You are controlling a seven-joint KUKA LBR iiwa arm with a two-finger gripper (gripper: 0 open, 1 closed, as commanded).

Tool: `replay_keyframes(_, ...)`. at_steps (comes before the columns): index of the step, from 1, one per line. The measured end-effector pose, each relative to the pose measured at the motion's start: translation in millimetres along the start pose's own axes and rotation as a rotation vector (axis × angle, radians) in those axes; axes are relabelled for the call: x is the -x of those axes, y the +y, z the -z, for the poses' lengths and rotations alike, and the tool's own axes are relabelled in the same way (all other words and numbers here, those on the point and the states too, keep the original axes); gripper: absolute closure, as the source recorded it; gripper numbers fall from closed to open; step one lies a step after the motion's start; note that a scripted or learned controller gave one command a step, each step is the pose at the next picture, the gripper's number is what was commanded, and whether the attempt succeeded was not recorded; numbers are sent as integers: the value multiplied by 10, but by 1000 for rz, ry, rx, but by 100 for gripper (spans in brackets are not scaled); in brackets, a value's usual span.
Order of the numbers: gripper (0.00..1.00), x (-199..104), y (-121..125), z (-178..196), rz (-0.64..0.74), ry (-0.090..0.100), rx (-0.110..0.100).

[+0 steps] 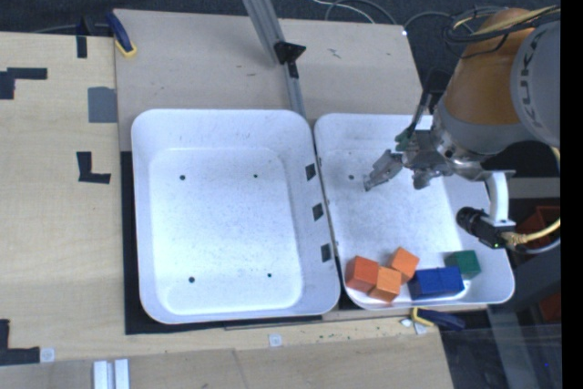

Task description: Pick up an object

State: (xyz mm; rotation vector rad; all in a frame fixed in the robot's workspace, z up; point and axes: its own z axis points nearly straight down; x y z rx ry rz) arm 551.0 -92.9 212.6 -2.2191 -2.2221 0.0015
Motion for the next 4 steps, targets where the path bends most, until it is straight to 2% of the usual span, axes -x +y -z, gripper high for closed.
replay_keyframes(1,100,0,1,99,1,0,-1)
replay_keyframes(2,100,-248,-309,225,2,2,-2)
replay_keyframes(3,100,-869,-463,291,7,2,-2)
replay_keyframes(4,100,-1662,-228,53,8,1,-2)
